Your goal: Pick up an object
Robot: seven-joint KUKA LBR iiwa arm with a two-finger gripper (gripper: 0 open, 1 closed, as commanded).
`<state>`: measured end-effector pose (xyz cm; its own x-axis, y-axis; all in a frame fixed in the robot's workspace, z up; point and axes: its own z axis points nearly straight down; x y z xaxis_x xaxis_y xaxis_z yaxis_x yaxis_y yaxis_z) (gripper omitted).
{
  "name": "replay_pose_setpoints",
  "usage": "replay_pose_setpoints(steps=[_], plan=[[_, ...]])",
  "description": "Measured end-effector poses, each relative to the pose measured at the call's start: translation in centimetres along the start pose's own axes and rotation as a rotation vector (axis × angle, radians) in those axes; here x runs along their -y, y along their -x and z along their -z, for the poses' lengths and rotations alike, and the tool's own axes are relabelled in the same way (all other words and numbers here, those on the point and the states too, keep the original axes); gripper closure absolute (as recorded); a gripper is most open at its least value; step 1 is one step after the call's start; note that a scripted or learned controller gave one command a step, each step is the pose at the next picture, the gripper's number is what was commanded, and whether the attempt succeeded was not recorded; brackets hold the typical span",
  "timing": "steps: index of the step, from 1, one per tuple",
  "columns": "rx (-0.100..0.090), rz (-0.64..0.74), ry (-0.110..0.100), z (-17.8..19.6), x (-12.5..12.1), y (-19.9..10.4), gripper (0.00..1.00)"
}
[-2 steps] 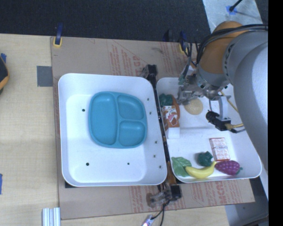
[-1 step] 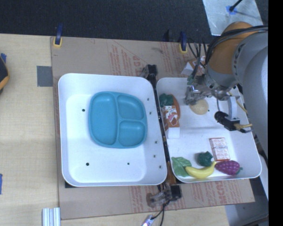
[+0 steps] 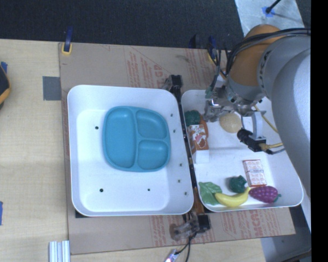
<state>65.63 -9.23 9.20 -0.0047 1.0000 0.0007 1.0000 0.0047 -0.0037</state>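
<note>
Two bins sit side by side on the tabletop (image 3: 27, 162): left bin (image 3: 82, 146) holds a divided plate (image 3: 135, 138) near its middle. Right bin (image 3: 287, 195) has the gripper (image 3: 213, 109) over its far left corner, a round object (image 3: 229, 123) just right of it, a packet (image 3: 198, 137) along the left wall. Along the near edge, left to right: leaf (image 3: 209, 190), banana (image 3: 231, 199), grapes (image 3: 264, 194), with a small carton (image 3: 254, 173) behind the grapes.

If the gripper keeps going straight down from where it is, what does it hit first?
Probably the dark green item at the right bin's far-left corner, or the bin floor beside it; the gripper hangs just there, but depth is unclear.
</note>
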Motion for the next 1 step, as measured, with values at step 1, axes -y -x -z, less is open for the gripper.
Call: replay_pose_setpoints(steps=[1], plan=[[0.001,-0.001,0.001,0.0,0.01,0.69,0.0]])
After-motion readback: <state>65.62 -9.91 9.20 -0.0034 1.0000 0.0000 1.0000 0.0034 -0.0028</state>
